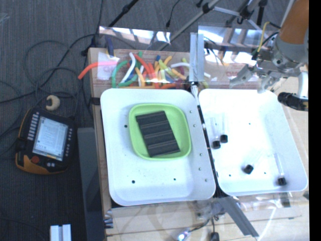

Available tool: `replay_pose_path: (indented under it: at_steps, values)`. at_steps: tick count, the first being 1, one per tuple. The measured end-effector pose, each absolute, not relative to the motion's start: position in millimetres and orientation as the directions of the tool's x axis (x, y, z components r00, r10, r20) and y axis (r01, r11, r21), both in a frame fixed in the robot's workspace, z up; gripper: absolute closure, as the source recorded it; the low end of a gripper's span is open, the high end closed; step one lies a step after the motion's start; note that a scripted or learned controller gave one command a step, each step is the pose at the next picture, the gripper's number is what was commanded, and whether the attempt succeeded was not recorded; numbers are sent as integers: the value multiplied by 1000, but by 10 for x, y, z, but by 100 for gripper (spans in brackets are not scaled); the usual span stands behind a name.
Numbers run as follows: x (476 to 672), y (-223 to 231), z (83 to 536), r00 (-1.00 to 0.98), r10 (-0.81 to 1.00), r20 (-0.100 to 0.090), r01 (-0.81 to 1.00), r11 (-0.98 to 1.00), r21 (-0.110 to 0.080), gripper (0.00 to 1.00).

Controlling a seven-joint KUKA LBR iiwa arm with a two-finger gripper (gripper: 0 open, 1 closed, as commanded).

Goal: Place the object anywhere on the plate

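**On the plate: dark block sitting in the left bin**

Over in the left bin [115, 185], the green plate [135, 119] is lying roughly in the middle. The dark ribbed block [158, 133] is resting flat on it, tilted a bit relative to the plate's edges and taking up most of the surface.

The arm [296, 19] is reaching in at the top right, and its fingers [258, 79] are hanging over the back edge of the right bin [261, 114], well apart from the plate. I can't tell whether they're open or closed, and nothing is showing between them.

A few small black pieces [248, 169] are lying scattered in the right bin. A tangle of colourful tubes [145, 69] is sitting on the table behind the left bin, and a handheld controller [45, 139] is lying on the floor to the left.
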State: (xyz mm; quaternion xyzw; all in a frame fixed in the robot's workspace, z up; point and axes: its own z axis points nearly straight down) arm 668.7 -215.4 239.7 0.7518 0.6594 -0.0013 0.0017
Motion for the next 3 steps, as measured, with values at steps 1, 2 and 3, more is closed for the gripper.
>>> replay_pose_path:
  at_steps: [1,2,3]
  values:
    - [6691,-2152,2398,114,993,-4,994,-114,0,0]
    - [6695,-2175,2487,137,991,-2,991,-137,1,0]
    - [6692,-2174,2545,186,983,-1,983,-186,1,0]
